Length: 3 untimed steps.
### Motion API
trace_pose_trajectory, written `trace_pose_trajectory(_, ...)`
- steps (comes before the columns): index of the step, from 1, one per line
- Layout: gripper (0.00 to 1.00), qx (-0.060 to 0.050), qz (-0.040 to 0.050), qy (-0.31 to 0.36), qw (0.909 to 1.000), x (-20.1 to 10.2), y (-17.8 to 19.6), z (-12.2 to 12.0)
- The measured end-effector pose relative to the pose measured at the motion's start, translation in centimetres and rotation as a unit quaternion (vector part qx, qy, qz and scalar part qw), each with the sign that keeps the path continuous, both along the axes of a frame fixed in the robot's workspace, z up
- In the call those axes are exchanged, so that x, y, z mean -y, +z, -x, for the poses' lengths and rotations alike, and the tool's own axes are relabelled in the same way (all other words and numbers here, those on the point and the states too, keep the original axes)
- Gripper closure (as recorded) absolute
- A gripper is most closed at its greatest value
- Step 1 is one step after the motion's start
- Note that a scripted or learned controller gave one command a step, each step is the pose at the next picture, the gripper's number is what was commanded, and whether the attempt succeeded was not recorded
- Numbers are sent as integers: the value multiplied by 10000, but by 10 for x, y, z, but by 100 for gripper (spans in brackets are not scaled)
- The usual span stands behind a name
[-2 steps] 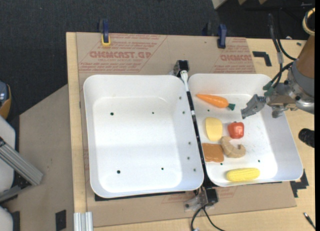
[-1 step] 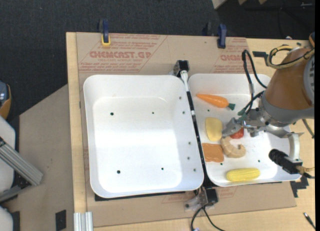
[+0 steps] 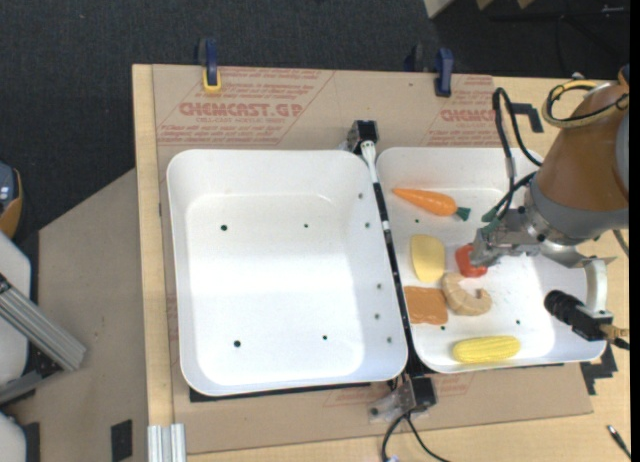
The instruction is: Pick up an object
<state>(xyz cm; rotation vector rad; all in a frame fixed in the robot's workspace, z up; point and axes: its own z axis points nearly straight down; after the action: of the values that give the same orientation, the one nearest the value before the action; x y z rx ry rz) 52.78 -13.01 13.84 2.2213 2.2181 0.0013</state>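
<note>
Red and small, the toy piece lies near the middle of the right bin, and the gripper sits right on top of it. Whether the gripper has hold of it I cannot tell. A good pick probably means closing squarely, then lifting straight up. Crowding is the risk: beside the red piece lie a yellow block, a beige ring and an orange slab. The carrot and corn lie farther off.
</note>
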Motion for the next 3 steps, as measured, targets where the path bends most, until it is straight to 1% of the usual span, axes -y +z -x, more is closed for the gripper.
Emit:
trace_pose_trajectory(1, 0, -4, -3, -2, 10000, 0, -1, 0)
trace_pose_trajectory(2, 0, 13, 13, 3, 10000, 49, -56, -57)
trace_pose_trajectory(3, 0, -46, -3, 46, 10000, 32, -54, -121)
